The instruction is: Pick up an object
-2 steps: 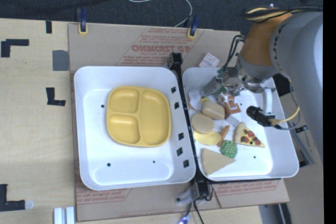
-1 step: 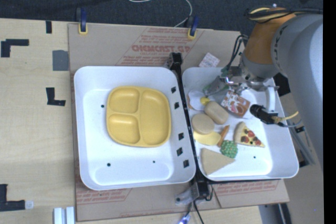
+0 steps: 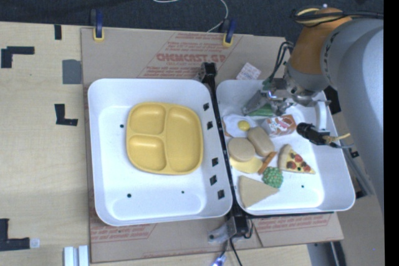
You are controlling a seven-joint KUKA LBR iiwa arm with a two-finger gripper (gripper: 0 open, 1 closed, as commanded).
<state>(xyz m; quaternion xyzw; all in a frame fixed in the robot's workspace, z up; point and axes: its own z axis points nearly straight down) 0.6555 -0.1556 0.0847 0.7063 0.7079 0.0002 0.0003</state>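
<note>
Red print reading "CHEMCAST" is seen on the brown cardboard sheet (image 3: 181,56) at twelve o'clock of the bins; further red lettering there cannot be read.

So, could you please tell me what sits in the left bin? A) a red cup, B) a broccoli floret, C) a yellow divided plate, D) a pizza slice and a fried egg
C: the yellow divided plate lies alone in the left bin, while the toy foods such as the pizza slice are piled in the right bin.
</note>
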